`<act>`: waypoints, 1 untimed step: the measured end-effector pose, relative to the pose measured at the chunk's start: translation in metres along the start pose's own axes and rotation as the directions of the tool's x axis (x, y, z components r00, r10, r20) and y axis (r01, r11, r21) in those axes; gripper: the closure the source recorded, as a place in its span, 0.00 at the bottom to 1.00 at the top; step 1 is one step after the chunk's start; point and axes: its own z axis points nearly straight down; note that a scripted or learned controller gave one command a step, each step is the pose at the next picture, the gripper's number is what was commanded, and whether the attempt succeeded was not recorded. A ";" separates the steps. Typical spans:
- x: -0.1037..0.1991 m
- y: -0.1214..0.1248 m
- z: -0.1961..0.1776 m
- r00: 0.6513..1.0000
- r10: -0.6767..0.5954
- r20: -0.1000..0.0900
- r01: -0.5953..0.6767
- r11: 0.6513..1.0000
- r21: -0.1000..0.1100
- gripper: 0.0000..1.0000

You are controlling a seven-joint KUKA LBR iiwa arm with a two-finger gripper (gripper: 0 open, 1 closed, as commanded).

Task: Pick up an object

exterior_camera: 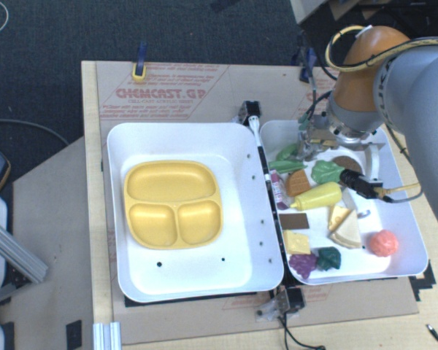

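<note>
The right bin [412,257] holds several toy foods. A green leafy piece [287,154] and a second green piece [325,171] lie near its far end. An orange wedge [298,183], a yellow corn-like piece [320,195] and a brown bar [292,221] sit in the middle. Nearer the front are a yellow block [297,242], purple grapes [302,265], a dark green piece [327,257], a pale sandwich wedge [345,227] and a pink ball [382,243]. My gripper [311,146] hangs low over the far end of this bin, just above the green pieces.
The left bin [124,141] carries a yellow three-compartment plate [174,203]. The grey arm with its orange band [365,53] covers the right bin's far right corner. A black cable [365,186] crosses that bin. Cardboard lies under both bins.
</note>
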 end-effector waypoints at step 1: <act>-0.003 0.009 -0.047 1.000 -0.001 0.001 0.001 1.000 -0.004 1.00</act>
